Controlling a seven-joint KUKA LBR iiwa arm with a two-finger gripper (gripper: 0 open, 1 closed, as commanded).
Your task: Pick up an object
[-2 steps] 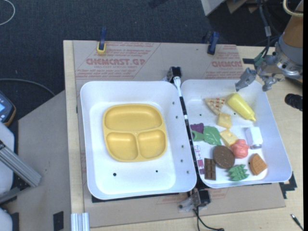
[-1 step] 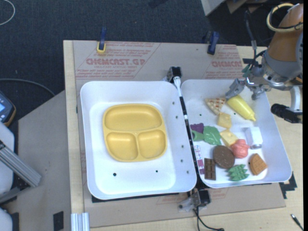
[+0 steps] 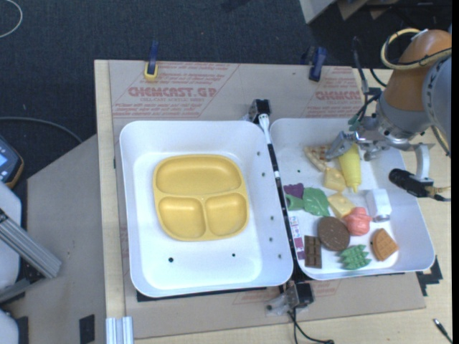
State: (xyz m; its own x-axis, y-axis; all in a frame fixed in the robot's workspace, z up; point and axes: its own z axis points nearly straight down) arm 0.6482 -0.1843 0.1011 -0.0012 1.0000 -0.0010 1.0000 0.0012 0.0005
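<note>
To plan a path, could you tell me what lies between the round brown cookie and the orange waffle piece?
In the camera view, the pink-red rounded toy lies between them, slightly higher.

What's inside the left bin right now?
The left bin holds a yellow divided plate with three compartments, nothing visible in them. Whatever lies beneath the plate is covered.

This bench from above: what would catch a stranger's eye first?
Probably the yellow tray with three compartments, alone in the left bin. Next, the heap of small toy foods in the right bin: a banana, a brown cookie, green leaves. Then the grey and orange arm reaching in at the upper right, its gripper down over the banana.
</note>
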